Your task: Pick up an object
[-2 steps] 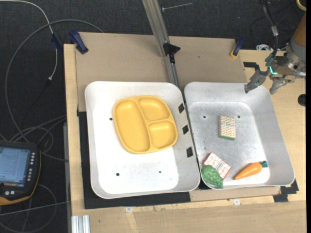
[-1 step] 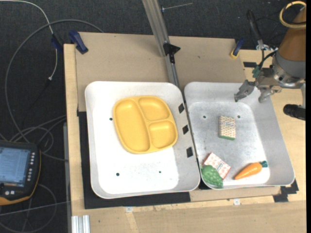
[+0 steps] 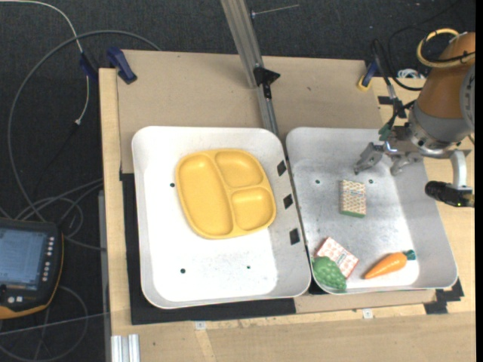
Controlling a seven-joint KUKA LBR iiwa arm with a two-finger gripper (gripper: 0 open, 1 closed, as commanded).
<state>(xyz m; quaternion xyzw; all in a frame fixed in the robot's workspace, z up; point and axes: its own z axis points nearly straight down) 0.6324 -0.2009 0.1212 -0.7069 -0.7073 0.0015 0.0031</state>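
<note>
My gripper (image 3: 382, 162) hangs over the back of the right bin (image 3: 423, 225), open, with nothing between its fingers. A small tan patterned block (image 3: 352, 197) lies just in front of it and slightly left, apart from the fingertips. Near the bin's front edge lie an orange carrot (image 3: 389, 264), a red-and-white packet (image 3: 337, 253) and a green leafy toy (image 3: 329, 273); the packet and the green toy touch each other.
The left bin (image 3: 151, 225) holds a yellow three-compartment plate (image 3: 225, 191). A metal pole (image 3: 243, 29) slants up from between the bins at the back. Cables and a black part of the arm (image 3: 451, 193) sit by the right bin's right side.
</note>
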